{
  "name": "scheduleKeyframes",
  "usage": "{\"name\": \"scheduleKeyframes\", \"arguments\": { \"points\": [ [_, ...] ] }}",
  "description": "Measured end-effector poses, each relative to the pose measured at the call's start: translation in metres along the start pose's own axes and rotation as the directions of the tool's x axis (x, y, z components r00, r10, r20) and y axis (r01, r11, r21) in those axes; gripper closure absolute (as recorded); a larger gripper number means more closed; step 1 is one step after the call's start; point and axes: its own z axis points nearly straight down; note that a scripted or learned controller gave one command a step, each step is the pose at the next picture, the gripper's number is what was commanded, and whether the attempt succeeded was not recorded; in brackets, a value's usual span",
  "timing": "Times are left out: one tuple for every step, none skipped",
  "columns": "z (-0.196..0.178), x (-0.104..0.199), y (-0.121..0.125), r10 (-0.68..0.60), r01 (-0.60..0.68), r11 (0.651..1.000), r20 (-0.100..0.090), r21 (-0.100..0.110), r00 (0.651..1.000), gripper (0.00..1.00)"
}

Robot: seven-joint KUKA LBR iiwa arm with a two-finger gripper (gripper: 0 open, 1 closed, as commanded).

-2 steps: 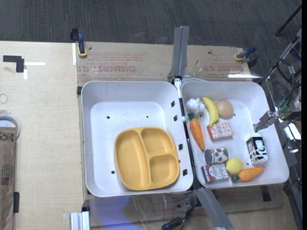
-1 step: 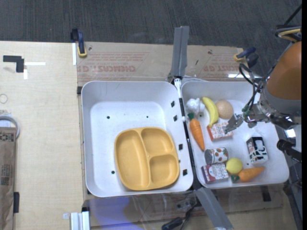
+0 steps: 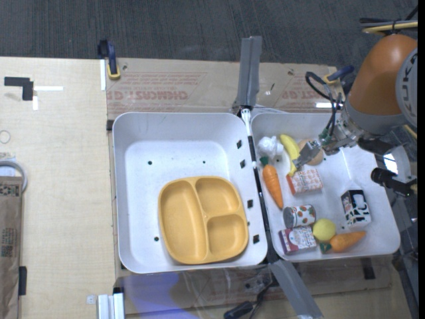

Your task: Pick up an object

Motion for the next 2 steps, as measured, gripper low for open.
{"name": "scheduleKeyframes", "arguments": {
  "points": [
    [0.0681, 0.0001, 0.0501, -0.071, 0.071, 0.998, 0.0, -0.001, 0.998, 0.0],
    [0.06, -0.0006, 0.0505, -0.072, 0.072, 0.997, 0.001, 0.0, 0.997, 1.0]
  ]
}}
